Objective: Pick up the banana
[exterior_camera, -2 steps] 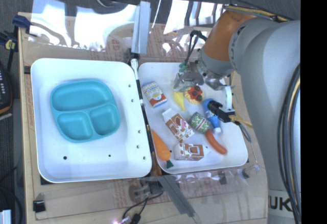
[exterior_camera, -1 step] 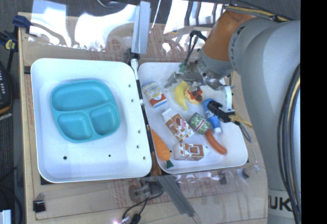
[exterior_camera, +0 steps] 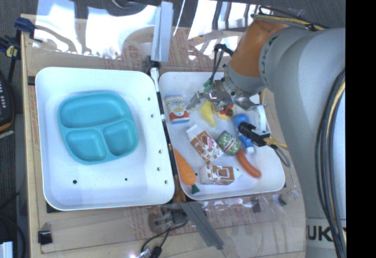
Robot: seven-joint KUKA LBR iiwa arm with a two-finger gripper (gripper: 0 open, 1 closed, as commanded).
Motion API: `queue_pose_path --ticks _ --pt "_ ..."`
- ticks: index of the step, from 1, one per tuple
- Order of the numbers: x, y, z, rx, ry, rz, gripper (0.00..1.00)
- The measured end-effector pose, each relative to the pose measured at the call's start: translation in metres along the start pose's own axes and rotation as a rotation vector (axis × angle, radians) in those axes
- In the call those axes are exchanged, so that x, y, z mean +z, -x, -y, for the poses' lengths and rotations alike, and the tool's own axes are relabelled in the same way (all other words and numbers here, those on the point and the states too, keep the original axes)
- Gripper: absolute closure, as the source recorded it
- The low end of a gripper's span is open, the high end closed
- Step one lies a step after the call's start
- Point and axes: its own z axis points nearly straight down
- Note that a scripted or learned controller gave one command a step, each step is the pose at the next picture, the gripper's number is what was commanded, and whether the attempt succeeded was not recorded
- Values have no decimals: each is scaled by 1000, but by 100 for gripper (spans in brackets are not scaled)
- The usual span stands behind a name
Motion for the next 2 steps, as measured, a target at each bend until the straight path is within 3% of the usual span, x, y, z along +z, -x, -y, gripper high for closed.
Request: queue_pose_path --ticks 1,2 --pt "-10 -2 -1 -5 -1 -1 100" --pt "-122 -33 -21 69 -1 1 100"
